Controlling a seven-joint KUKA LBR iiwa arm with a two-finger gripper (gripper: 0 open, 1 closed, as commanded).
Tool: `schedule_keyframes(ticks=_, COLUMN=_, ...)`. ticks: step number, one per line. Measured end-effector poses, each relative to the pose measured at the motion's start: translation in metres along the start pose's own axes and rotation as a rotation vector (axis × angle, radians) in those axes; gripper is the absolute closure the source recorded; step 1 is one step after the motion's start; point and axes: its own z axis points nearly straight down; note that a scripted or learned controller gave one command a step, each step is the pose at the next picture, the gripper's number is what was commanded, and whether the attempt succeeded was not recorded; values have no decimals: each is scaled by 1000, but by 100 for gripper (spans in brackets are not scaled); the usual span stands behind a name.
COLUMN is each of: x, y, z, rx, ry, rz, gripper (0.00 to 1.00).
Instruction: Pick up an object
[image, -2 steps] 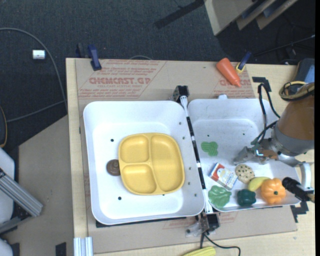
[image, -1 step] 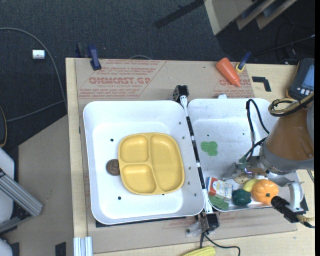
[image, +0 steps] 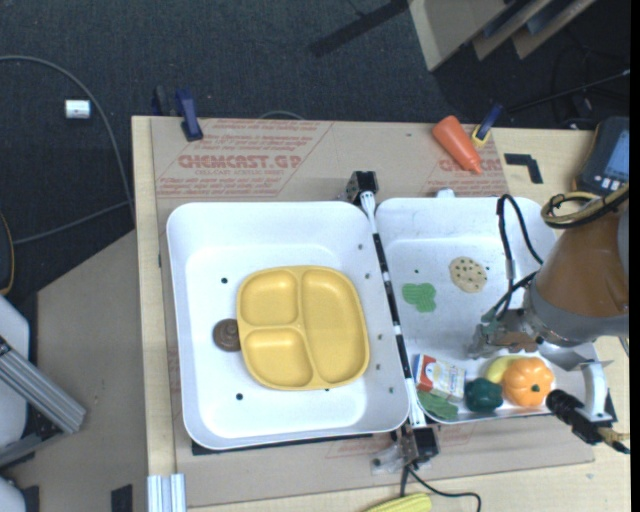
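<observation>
The bench (image: 250, 160) is a flat board of pale brown cardboard-like sheet printed with red lettering, and it carries two shallow white bins side by side, both smooth plastic with rounded corners. The left bin (image: 200, 250) holds a yellow compartment plate (image: 302, 327), a glossy rounded rectangle split into three wells, its long axis running from upper left to lower right. A small brown round disc (image: 227, 334) peeks out from under the plate's left edge, touching it.

The arm (image: 585, 270) reaches over the right bin (image: 440, 225) from the right, its orange band broad and matte above a grey wrist. The gripper (image: 497, 338) sits low over the bin's right part, just above the clustered objects; whether its fingers are spread or pressed together cannot be told, and nothing is visibly between them.

In the right bin's near corner lies an orange pumpkin-shaped toy (image: 527, 381), round and ribbed, touching a dark green rounded object (image: 483, 395). Beside these is a small flat carton (image: 438, 377), white with red and blue print, its long axis pointing upper left to lower right. Farther back lie a flat green leaf-like piece (image: 420, 296) and a round speckled tan cookie (image: 467, 272), well apart from the cluster.

An orange carrot-shaped toy (image: 457, 145) rests on the bench behind the right bin, tapering toward the upper left.
</observation>
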Motion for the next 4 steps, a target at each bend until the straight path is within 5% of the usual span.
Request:
schedule_keyframes(ticks=1, x=0, y=0, z=0, rx=0, ry=0, rz=0, gripper=0)
schedule_keyframes(ticks=2, x=106, y=69, z=-91, rx=-1, ry=1, rz=-4, gripper=0)
schedule_keyframes(ticks=3, x=41, y=90, z=-18, rx=4, ry=-1, rz=-1, gripper=0)
schedule_keyframes(ticks=4, x=44, y=124, z=7, rx=-4, ry=-1, rz=-1, gripper=0)
